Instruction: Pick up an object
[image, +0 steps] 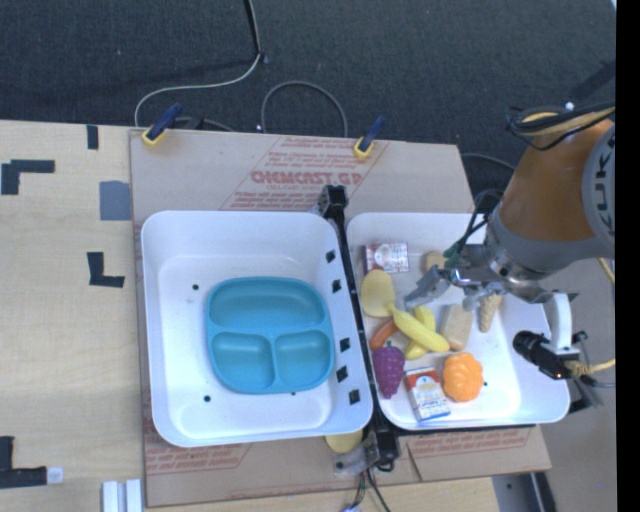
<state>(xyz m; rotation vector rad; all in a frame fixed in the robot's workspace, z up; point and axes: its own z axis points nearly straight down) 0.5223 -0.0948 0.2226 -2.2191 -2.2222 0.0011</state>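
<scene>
The left bin (165, 300) holds a blue divided plate (268, 333). Right of it, the right bin (530, 405) holds a banana (420, 330), orange (462, 377), purple grapes (388, 369) (toy foods, crowded). The gripper (440, 283) hangs above the banana, fingers spread, grasping nothing.

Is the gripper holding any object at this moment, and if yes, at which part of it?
Nothing is held. The gripper hangs open above the right bin, over the banana, with no object between its fingers.
</scene>
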